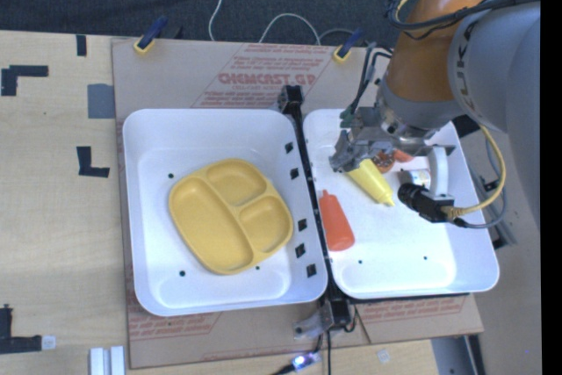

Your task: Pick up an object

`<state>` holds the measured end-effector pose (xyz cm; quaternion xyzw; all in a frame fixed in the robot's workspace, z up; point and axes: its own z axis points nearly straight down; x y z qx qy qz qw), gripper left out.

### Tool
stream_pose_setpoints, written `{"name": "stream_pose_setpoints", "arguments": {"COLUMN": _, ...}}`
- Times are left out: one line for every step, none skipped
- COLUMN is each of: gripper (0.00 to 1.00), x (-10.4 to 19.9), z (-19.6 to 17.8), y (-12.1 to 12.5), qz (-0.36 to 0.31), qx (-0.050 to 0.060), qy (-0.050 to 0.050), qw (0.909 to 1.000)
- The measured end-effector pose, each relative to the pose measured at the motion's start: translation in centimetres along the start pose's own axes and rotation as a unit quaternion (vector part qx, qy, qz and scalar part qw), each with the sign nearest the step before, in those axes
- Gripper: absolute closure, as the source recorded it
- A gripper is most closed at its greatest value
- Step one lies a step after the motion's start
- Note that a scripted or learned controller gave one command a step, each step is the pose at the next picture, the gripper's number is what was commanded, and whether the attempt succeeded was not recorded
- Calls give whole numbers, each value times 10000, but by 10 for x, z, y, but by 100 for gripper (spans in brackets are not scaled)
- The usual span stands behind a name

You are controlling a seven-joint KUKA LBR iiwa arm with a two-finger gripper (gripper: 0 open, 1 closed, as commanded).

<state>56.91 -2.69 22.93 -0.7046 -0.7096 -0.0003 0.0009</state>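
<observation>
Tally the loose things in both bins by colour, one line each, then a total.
Yellow: 2, the divided plate and the yellow bottle
Orange: 1, the orange bottle
Reddish, partly hidden under the gripper: 1, the small item
Total: 4

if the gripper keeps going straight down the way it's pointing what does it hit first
Most likely the yellow bottle, whose upper end lies right under the gripper in the right bin. Depth is hard to judge from this slanted view, so it may reach the bin floor beside it.

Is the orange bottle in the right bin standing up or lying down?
Lying down: the orange bottle rests lengthwise on the right bin's floor, near the divider.
</observation>
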Motion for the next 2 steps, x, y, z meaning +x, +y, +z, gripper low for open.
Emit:
{"name": "stream_pose_setpoints", "arguments": {"gripper": 100, "x": 51, "z": 13, "y": 16, "qz": 4, "qx": 5, "qy": -7, "qw": 10000}}
{"name": "stream_pose_setpoints", "arguments": {"gripper": 100, "x": 114, "z": 6, "y": 28, "qz": -6, "qx": -2, "qy": 0, "qw": 10000}}
